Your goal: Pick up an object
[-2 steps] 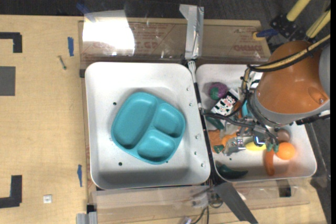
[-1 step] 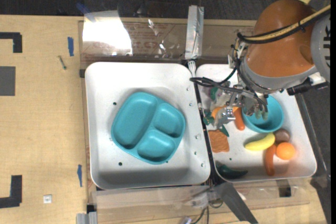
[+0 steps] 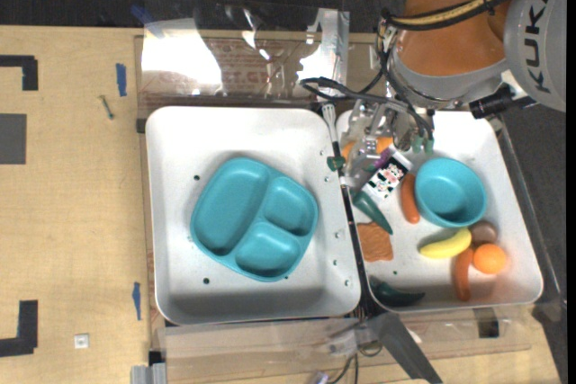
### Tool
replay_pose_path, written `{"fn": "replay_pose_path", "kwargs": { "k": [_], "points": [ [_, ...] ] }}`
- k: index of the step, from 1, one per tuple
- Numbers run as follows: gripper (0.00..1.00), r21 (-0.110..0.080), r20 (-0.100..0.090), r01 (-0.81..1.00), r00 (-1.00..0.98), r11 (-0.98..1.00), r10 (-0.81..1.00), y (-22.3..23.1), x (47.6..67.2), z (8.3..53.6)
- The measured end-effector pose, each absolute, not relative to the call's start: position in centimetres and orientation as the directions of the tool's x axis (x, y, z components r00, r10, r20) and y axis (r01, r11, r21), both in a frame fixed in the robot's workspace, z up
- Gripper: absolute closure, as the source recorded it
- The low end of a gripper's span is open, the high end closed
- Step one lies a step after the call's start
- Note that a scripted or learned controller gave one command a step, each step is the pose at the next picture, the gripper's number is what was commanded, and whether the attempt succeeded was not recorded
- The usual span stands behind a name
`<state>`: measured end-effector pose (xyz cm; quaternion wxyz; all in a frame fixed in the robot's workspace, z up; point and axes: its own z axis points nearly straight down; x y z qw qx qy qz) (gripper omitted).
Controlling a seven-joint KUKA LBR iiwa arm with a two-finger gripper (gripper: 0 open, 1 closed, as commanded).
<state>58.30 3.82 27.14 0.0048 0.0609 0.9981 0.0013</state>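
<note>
Hovering low over the right bin point(image 3: 526, 279), the claw point(image 3: 367, 148) sits above the black-and-white card point(image 3: 389, 178), just left of the teal bowl point(image 3: 450, 191); its grip can't be made out through the clutter.

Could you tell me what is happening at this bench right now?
The grey arm's gripper is down at the left side of the right bin, among small items beside a teal bowl, a banana and an orange. I cannot tell whether it holds anything. The left bin holds a teal divided plate.
</note>
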Motion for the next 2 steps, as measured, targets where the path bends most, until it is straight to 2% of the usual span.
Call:
{"fn": "replay_pose_path", "kwargs": {
  "k": [1, 2],
  "points": [
    [1.0, -0.001, -0.005, 0.082, -0.997, 0.997, 0.082, -3.0, 63.6, 22.9],
    [1.0, 0.002, -0.021, 0.078, -0.997, 0.997, 0.078, -2.7, 63.9, 24.4]
  ]
}}
